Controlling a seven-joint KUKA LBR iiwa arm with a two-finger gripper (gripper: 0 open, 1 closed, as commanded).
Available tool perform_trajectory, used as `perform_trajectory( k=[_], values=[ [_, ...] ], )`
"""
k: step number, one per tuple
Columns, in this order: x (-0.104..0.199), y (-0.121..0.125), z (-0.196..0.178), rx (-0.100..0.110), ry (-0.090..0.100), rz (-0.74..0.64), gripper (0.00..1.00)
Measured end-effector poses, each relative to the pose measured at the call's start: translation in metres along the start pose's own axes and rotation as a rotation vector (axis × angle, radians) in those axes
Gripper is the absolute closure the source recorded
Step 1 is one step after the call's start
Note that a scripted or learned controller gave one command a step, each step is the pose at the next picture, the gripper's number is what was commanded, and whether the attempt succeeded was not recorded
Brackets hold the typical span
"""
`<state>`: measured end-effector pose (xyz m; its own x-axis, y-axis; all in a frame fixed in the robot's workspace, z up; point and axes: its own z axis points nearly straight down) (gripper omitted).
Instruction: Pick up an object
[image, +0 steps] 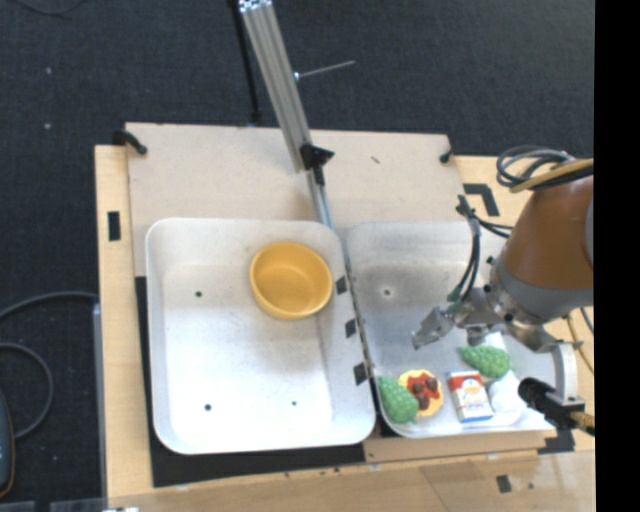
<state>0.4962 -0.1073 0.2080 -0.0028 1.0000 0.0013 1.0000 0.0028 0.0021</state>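
One arm (548, 262) bent low, pincer (436, 328) over right bin (400, 262).

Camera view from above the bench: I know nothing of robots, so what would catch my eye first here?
Probably the yellow bowl, alone near the top of the left bin. Next, the big arm with its orange band, reaching in from the right over the right bin, its gripper low above the bin floor. Along that bin's near edge sits a cluster of small things: two green lumps, a yellow and red toy and a small box.

Open floor in the right bin (400, 262) above crowded toys (440, 392).
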Motion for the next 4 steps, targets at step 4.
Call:
perform_trajectory(
  k=[4],
  values=[
    [-0.014, -0.001, 0.107, 0.002, 0.000, 0.004, 0.00]
  ],
)
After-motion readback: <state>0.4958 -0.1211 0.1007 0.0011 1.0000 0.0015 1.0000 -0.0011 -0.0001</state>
